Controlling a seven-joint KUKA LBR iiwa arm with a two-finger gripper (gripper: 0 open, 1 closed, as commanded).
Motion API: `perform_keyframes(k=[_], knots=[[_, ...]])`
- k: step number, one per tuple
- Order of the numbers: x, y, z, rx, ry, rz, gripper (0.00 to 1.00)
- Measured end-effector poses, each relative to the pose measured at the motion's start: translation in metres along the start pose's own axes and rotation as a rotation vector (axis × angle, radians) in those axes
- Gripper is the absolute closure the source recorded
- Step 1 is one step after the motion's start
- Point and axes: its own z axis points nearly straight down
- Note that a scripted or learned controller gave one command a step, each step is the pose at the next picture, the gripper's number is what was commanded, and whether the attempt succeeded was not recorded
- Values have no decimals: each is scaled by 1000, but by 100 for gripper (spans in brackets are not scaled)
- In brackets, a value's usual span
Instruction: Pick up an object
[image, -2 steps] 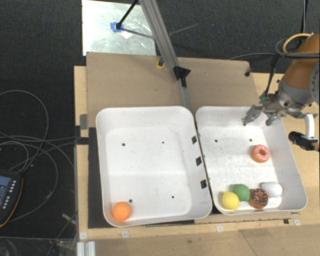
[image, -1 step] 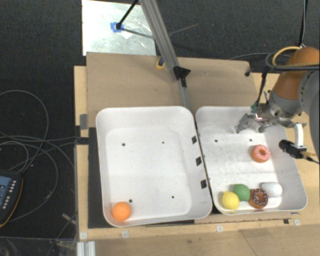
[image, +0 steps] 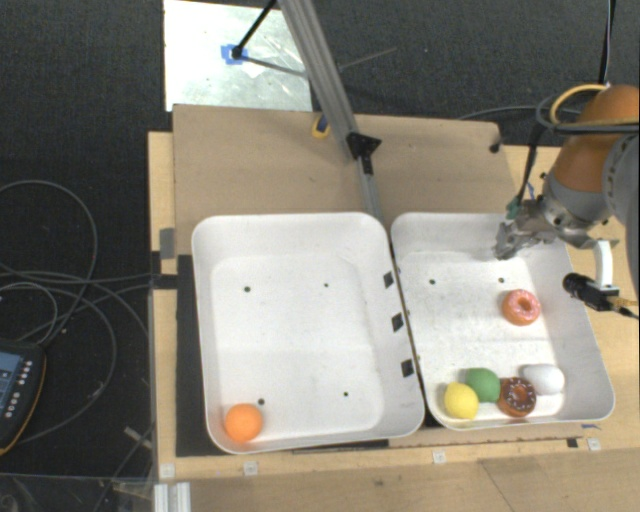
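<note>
My gripper (image: 508, 243) hangs over the far part of the right bin (image: 440, 300), above and slightly left of a pink frosted donut (image: 520, 307). Nothing shows between its tips. Along the near edge of that bin lie a yellow ball (image: 460, 401), a green ball (image: 483, 383), a chocolate sprinkled donut (image: 517, 397) and a white egg-shaped object (image: 543, 379), bunched close together. An orange ball (image: 243, 422) rests in the near left corner of the left bin (image: 290, 240).
A slanted grey pole (image: 335, 95) with a black clamp crosses the back of the bench toward the gap between the bins. Black clips (image: 397, 322) sit along the divide. Cables and a pendant (image: 15, 385) lie on the floor at left.
</note>
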Motion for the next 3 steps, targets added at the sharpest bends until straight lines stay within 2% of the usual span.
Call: perform_keyframes(k=[2, 3], knots=[[-5, 9, -121, -5, 0, 2, 100], [-4, 10, -94, 3, 1, 1, 100]])
